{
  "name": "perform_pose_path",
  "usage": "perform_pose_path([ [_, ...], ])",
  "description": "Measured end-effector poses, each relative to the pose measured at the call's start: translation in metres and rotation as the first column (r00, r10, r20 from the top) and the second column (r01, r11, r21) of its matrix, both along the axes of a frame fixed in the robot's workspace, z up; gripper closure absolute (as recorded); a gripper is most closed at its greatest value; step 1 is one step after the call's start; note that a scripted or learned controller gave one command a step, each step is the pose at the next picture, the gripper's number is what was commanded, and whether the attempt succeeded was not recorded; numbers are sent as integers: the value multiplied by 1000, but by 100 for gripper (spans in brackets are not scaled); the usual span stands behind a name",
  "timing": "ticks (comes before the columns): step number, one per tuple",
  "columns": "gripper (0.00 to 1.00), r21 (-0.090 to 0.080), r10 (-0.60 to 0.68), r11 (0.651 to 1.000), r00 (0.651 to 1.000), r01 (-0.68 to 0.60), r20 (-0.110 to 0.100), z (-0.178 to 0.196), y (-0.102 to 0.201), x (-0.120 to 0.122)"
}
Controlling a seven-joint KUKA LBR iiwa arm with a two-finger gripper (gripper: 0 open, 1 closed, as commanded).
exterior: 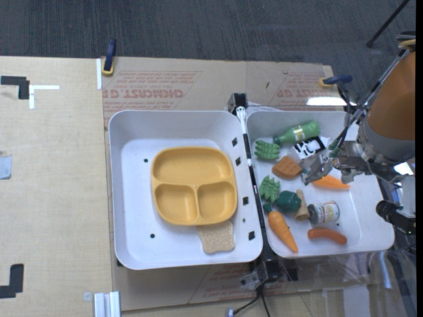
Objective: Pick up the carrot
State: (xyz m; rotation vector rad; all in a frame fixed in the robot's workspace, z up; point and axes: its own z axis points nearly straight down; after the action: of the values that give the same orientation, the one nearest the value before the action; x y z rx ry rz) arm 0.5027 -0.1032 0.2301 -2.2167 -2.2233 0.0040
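An orange carrot point(282, 230) lies slantwise near the front left of the right bin point(370, 240), its thick end beside a dark green pepper point(288, 201). A second, smaller orange carrot-like piece point(330, 183) lies mid-bin. My gripper point(316, 169) hangs low over the middle of the right bin, just left of that smaller orange piece and right of a brown waffle piece point(287, 168). The longer carrot is well in front of the gripper, apart from it. Nothing is seen held.
The right bin also holds a green bottle point(297, 134), leafy greens point(267, 150), broccoli point(269, 189), a small jar point(324, 212) and a red sausage point(327, 235). The left bin point(125, 177) bears a yellow divided plate point(195, 185) and a bread slice point(217, 238).
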Motion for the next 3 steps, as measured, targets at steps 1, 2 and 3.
perform_pose_path([
  [1,0,0,-111,994,994,111,1,-54,-30,24],
  [2,0,0,-320,947,947,320,-1,-139,-86,41],
  [3,100,0,-323,946,946,323,-3,-130,-87,42],
])
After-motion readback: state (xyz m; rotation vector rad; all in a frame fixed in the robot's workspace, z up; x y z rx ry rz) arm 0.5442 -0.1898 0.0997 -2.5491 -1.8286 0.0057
